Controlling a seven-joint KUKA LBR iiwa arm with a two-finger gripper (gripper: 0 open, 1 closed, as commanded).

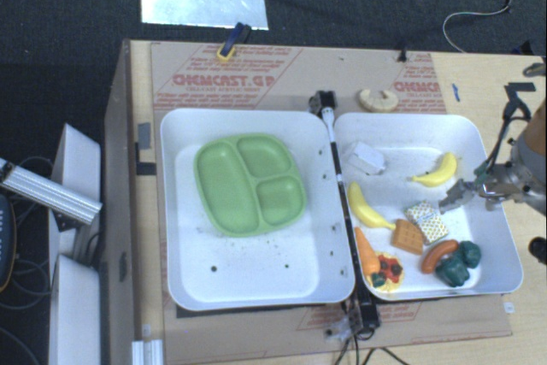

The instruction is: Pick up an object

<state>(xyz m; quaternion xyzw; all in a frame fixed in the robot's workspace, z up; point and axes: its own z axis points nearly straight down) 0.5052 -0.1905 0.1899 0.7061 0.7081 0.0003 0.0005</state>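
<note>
The right bin [479, 132] holds several toy foods. A yellow banana [436, 171] lies near its far right, and a second banana [367, 209] lies by the left wall. A white block [367, 156] sits toward the back. A checkered piece [426, 221], a brown cracker [408, 237], a carrot [366, 250], a pizza slice [389, 269], a sausage [439, 254] and green broccoli [457, 264] crowd the front. My gripper [461, 191] hangs over the bin's right side, just above and to the right of the checkered piece and below the far banana. Nothing shows held in it.
In the left bin [248, 286] lies a green divided plate [249, 182]. A bagel-like ring [378, 100] rests on the cardboard behind the right bin. A clamp [324, 103] sits where the bins meet. A cable runs across the floor at top right.
</note>
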